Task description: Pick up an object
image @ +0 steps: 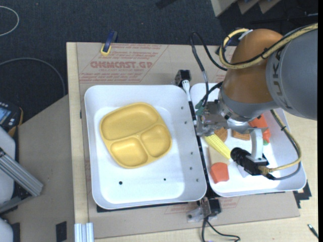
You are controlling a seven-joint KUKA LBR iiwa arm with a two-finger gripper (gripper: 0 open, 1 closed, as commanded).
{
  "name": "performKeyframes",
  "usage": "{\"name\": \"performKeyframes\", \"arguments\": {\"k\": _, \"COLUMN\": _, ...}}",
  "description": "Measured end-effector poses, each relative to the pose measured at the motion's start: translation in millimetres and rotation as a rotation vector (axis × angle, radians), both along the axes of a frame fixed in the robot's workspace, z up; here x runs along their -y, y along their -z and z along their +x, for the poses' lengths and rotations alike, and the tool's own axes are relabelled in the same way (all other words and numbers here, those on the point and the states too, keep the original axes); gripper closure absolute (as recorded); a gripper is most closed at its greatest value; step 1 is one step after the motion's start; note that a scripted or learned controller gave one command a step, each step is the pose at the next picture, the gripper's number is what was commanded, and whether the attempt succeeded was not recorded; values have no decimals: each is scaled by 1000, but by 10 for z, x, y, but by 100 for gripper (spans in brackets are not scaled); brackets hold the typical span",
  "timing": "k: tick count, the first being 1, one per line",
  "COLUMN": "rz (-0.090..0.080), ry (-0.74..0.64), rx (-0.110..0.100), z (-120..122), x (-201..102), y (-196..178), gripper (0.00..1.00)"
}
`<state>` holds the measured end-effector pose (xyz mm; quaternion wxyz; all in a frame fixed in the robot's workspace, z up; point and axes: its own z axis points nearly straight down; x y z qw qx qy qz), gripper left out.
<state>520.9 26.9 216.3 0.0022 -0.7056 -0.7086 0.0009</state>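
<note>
My gripper [208, 124] hangs low over the left side of the right bin [262, 185], close to the divider between the bins. Just below it lies a yellow corn cob [217, 144], slanting down to the right. An orange-red block [219, 172] rests nearer the front of that bin. Beside the wrist, a red-orange piece [260, 121] and a brown piece [239, 134] peek out, partly hidden. The arm's grey and orange body [257, 74] covers most of the bin's back.
The left bin [96, 105] holds a yellow divided plate [135, 141]. A black cable plug [247, 161] and yellow-black cables hang from the arm over the right bin. A blue and yellow clamp [107, 43] sits at the cardboard's back edge.
</note>
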Motion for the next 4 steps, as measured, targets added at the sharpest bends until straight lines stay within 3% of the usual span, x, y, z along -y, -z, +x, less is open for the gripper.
{"name": "performKeyframes", "arguments": {"k": 2, "rz": -2, "ry": 4, "rx": 7, "z": 59, "x": 106, "y": -189, "gripper": 100}}
{"name": "performKeyframes", "arguments": {"k": 3, "rz": -2, "ry": 4, "rx": 1, "z": 125, "x": 52, "y": -20, "gripper": 100}}
{"name": "performKeyframes", "arguments": {"k": 4, "rz": -1, "ry": 3, "rx": 4, "z": 21, "x": -7, "y": -154, "gripper": 100}}
